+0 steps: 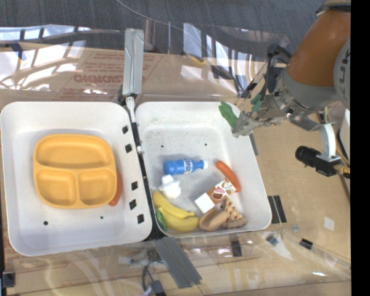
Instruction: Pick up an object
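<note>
Fingers of the gripper (239, 123) are seen at the upper right rim of the right bin (172, 123), and a small green object (227, 111) is seen against their tips; whether it is clamped between them or merely lies beside them cannot be told, nor can it be told whether the fingers are apart or together. The gripper is carried above the bin's far right corner by the grey arm (308, 88), whose orange band (317, 48) is seen at the right of the view. Lower in the right bin, a blue bottle (184, 166) with a white cap is laid on its side near the middle, and an orange carrot (228, 174) is laid just to its right. Along the near edge a yellow banana (176, 216) is found, with a small white piece (171, 187) just above it, a white block (204, 202) beside it, and brown pastry-like items (222, 217) at the near right. In the left bin (18, 165) a yellow divided tray (74, 171) is set, and a thin orange-red item (116, 193) is tucked against the tray's right edge.
</note>
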`<state>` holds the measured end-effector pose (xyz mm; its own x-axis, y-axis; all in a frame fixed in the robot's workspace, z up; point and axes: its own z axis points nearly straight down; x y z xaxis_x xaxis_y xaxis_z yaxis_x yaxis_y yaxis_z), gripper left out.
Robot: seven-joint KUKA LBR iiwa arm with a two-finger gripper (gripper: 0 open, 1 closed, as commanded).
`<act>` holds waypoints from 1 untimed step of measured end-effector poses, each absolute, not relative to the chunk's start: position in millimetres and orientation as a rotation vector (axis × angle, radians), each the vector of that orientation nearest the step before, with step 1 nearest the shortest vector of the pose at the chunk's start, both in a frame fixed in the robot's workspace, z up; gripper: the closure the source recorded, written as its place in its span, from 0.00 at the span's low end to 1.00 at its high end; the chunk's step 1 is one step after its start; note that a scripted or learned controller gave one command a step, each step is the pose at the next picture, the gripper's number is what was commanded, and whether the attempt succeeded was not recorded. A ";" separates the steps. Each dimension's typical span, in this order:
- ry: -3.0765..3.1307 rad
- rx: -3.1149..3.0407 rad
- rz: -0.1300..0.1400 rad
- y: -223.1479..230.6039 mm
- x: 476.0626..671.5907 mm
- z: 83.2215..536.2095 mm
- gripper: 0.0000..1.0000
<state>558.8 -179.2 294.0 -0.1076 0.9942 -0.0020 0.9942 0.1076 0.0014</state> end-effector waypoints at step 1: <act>2.403 2.034 -0.006 -181.0 515.2 225.8 1.00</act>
